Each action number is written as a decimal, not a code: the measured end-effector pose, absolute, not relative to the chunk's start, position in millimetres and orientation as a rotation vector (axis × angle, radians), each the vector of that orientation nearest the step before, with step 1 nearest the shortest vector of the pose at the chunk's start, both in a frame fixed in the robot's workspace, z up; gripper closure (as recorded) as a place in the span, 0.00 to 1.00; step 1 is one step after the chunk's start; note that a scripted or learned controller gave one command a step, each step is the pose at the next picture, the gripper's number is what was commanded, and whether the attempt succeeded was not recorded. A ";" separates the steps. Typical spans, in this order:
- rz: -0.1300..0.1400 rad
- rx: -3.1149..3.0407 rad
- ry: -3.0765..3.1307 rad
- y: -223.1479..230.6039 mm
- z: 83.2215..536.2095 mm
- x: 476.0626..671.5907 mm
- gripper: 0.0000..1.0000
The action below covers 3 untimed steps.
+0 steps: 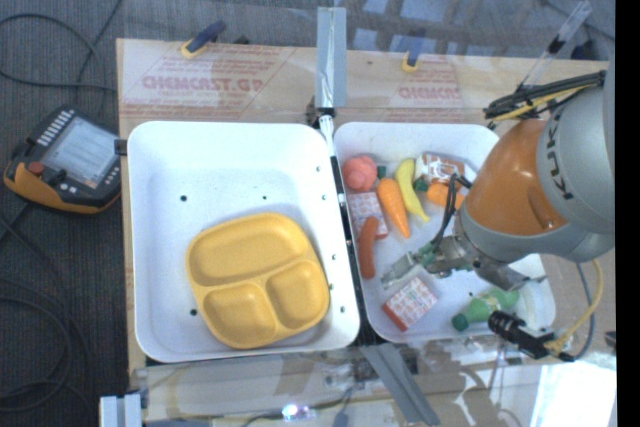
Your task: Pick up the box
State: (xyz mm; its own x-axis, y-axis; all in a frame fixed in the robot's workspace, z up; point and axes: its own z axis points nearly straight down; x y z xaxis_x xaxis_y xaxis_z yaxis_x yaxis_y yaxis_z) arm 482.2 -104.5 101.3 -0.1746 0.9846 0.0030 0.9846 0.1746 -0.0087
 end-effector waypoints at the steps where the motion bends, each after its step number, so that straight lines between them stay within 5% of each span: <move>1: 0.002 -1.992 -2.435 -102.3 88.4 485.2 0.00; 2: -0.004 -1.996 -2.441 -102.3 97.3 488.8 1.00; 3: -0.005 -1.996 -2.441 -102.1 97.2 488.7 0.00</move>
State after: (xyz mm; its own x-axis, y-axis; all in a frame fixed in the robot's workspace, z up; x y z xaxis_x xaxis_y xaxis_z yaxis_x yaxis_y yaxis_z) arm 488.7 -102.1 97.2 -0.1986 0.9801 -0.0070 0.9800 0.1987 0.0096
